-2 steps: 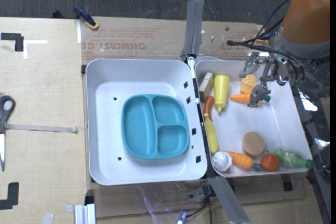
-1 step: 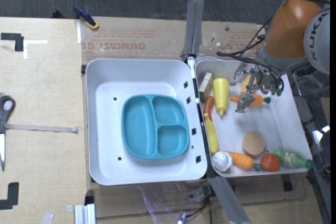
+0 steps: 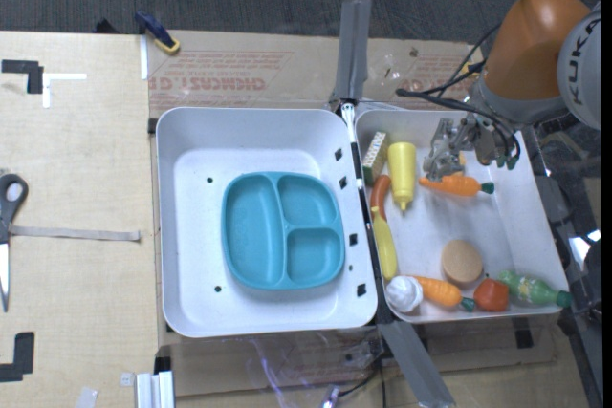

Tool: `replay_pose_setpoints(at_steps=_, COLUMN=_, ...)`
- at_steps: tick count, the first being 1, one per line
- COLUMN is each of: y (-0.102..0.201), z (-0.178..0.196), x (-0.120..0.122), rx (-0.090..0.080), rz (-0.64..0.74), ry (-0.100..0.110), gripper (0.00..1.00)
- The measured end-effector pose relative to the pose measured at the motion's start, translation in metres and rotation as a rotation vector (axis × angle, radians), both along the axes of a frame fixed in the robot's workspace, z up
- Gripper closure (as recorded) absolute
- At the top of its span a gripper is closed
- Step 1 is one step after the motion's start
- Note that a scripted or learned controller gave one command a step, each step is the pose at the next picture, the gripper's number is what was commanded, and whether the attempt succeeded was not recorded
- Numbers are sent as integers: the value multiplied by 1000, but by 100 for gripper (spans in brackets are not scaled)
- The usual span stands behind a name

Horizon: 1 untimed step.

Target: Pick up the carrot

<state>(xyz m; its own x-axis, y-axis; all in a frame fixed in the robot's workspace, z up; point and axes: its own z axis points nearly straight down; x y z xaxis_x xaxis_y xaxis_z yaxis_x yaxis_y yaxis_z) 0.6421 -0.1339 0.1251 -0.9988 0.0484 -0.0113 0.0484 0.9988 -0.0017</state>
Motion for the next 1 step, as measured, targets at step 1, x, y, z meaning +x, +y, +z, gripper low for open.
replay_pose_setpoints(at_steps=1, y=0, z=0, x=0, rx=0, rz=0, ry=0, gripper=0)
